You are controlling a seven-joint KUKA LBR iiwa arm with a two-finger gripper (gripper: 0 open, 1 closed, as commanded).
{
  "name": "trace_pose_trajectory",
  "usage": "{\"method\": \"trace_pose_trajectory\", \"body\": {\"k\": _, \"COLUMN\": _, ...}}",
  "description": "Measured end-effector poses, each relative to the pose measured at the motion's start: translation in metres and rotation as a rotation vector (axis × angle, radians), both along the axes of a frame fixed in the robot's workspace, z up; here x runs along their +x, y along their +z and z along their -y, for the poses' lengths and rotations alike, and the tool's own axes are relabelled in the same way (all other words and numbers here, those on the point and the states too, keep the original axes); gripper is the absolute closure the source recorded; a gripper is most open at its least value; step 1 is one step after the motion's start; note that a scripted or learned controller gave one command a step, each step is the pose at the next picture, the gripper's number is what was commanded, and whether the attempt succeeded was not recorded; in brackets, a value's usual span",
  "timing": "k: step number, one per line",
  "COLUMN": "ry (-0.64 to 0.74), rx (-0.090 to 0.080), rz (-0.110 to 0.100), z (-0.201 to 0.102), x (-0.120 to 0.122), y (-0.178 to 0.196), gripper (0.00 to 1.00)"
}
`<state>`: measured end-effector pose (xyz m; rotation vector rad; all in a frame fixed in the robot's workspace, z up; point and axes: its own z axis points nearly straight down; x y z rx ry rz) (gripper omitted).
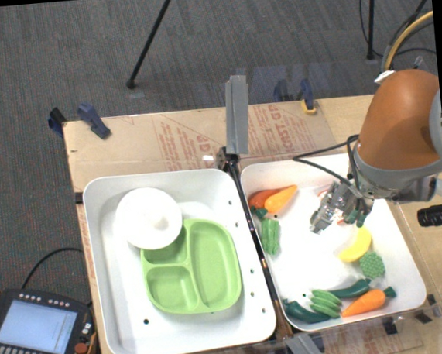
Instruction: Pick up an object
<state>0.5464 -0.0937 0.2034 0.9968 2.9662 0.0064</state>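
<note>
In the left bin [101, 223] we saw a white bowl [149, 217] resting on the corner of a green divided tray [192, 267]. In the right bin [401, 233] lay an orange carrot [279, 198], a green pod [271, 236], a yellow lemon piece [355, 246], a broccoli floret [372, 265], and near the front edge green beans [324, 302] and another carrot [364, 302]. The gripper [327, 215] hung above the bin's bare middle, holding nothing; whether its fingers stood open or closed we could not tell.

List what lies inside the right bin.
The right bin holds two carrots, a yellow lemon piece, a broccoli floret and green vegetables. The end effector and arm cover the bin floor beneath them.
</note>
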Motion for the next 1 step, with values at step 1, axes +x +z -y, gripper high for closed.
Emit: {"method": "trace_pose_trajectory", "body": {"k": 1, "ry": 0.165, "rx": 0.001, "rz": -0.017, "z": 0.0807, "x": -0.0324, "y": -0.0609, "gripper": 1.00}}
